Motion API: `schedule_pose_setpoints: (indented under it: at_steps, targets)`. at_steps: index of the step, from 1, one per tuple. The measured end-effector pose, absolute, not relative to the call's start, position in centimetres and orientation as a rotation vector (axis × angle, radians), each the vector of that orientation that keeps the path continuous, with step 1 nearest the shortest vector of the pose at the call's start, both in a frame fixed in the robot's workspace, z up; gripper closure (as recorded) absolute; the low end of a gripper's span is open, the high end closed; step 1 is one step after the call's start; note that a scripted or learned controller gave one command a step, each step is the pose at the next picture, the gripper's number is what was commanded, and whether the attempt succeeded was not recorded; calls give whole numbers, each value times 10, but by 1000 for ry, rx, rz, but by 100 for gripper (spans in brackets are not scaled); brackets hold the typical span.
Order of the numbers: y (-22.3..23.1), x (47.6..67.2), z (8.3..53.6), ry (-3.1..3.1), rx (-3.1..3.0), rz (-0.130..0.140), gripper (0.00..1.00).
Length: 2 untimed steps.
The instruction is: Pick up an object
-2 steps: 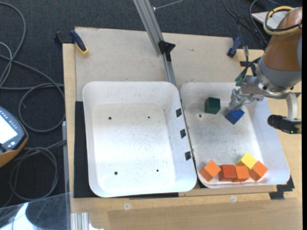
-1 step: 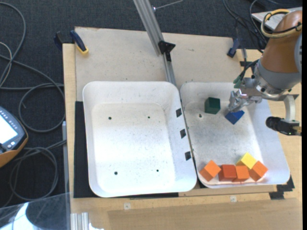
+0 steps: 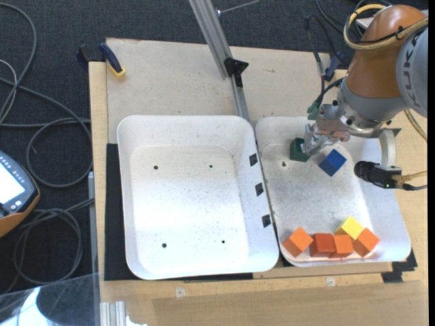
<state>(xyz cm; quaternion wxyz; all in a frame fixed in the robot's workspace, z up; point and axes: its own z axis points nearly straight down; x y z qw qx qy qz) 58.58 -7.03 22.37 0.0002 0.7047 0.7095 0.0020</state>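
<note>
- The arm [image 3: 380,60] reaches in from 3 o'clock, with its orange band up at the top right corner of the view.
- The gripper [image 3: 316,142] hangs low over the right bin [image 3: 306,202], in the bin's far end, up around 12 o'clock.
- How wide it stands, open or closed, cannot be told from this angle; the wrist above blocks the view.
- No block can be seen clamped in it, so no hold can be called.
- A green block [image 3: 298,149] sits just beside the gripper at its 8 o'clock. It is very close, perhaps touching, but contact cannot be made out.
- A blue block [image 3: 332,162] lies just beside the gripper at its 4 o'clock, turned corner-on and resting on the bin floor.
- That leaves the gripper between the two, green on one flank and blue on the other.
- At the near end of the right bin, around 5 to 6 o'clock, a row of orange blocks [image 3: 297,242] lies packed side by side along the rim.
- A yellow block [image 3: 351,227] sits just behind that row toward its right end, touching the orange ones.
- The middle of the right bin is bare white floor.
- The left bin [image 3: 183,202] lies at 9 o'clock of the right one, rim against rim, showing white floor with a few dark specks.
- Both bins rest on the pale bench [image 3: 170,80].
</note>
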Motion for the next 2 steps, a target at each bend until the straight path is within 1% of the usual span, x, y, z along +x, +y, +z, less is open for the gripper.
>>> schedule_pose_setpoints:
  at_steps: [1, 2]
  targets:
    - [-17, 584, 218, 2231, 2216, 2, 100]
    - [44, 574, 223, 2234, 2215, 3, 100]
